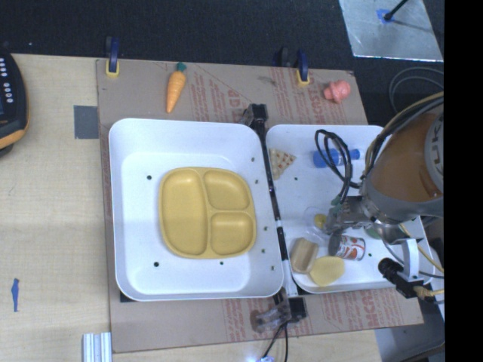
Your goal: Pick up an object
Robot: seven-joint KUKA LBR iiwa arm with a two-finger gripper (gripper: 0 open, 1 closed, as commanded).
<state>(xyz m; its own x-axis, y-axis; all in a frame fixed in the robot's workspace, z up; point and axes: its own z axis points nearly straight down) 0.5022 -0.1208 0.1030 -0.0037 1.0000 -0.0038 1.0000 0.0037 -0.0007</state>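
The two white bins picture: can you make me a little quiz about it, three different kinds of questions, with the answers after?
1. True or false: the yellow plastic tray with three compartments lies in the left white bin.
2. Which thing lies outside both bins, on the brown board? A) the small orange toy carrot B) the flat blue block C) the red-and-white can
3. Fill the gap: the grey robot gripper is over the ____ white bin.

Key: 1 true. 2 A. 3 right.
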